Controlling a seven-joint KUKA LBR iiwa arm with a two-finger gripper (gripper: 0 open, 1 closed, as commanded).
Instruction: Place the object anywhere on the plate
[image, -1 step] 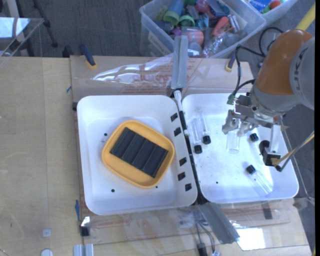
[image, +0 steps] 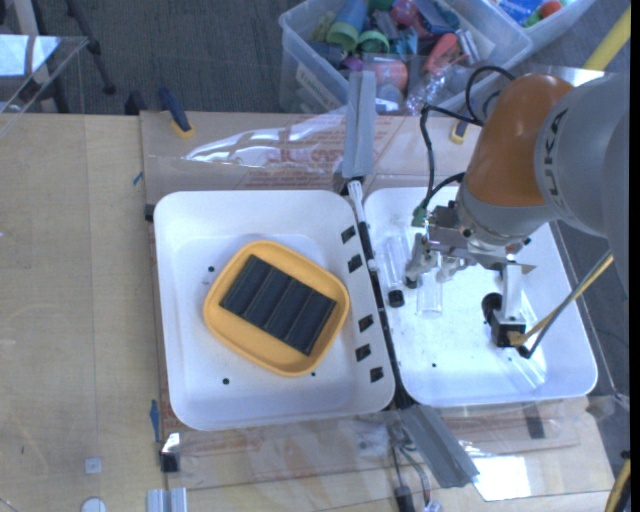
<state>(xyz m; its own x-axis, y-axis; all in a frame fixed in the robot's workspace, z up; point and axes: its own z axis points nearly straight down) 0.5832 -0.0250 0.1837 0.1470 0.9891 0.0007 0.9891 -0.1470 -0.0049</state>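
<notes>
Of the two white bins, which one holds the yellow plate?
The left bin holds the yellow plate, which has a dark ribbed centre. The right bin instead has the arm's claw over it.

Plate (image: 276, 308) in the left bin (image: 190, 225); gripper (image: 428, 272) over the right bin (image: 570, 375), seemingly near its left wall.

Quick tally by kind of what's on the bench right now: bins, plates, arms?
White bins: 2, left bin and right bin
Yellow plate with a dark ribbed centre: 1, in the left bin
Robot arm: 1, end effector over the right bin
Total: 4
</notes>
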